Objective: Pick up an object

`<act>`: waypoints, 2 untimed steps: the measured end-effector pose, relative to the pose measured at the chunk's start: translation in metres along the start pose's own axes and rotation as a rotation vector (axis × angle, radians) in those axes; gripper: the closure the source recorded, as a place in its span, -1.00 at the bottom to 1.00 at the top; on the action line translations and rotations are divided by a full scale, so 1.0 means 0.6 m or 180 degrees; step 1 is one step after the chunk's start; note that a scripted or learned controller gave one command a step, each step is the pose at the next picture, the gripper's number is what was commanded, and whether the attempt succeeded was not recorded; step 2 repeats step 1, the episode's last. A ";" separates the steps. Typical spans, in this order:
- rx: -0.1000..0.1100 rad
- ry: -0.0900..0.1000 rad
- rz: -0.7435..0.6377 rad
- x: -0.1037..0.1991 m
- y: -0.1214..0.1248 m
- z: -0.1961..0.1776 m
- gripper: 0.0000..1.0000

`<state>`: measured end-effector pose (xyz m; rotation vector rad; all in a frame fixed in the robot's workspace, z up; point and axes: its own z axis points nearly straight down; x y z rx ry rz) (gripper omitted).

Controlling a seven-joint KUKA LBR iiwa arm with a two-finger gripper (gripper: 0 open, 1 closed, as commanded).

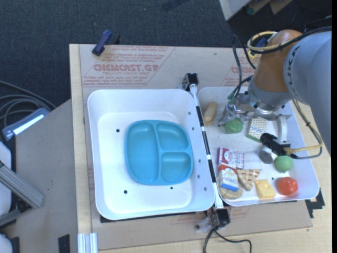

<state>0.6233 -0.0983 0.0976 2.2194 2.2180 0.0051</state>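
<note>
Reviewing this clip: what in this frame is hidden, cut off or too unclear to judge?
- Gripper: fingertips merge with the wrist hardware, so its state is unreadable in the camera view.
- Green object: partly covered by the gripper; contact uncertain.
- Right bin: far corner hidden under the arm.
- Patterned card: print too small to read.
- Arm: cut off by the right edge.

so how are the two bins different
The left bin carries a blue divided tray lying flat at its middle; the right bin carries many small toy foods, such as a red ball and a green ball. The arm reaches over the right bin, not the left. Both are shallow and white.
</note>
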 end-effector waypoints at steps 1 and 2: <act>0.0015 0.0004 -0.0005 0.066 -0.085 -0.147 1.00; 0.0015 0.0004 -0.0005 0.066 -0.085 -0.147 1.00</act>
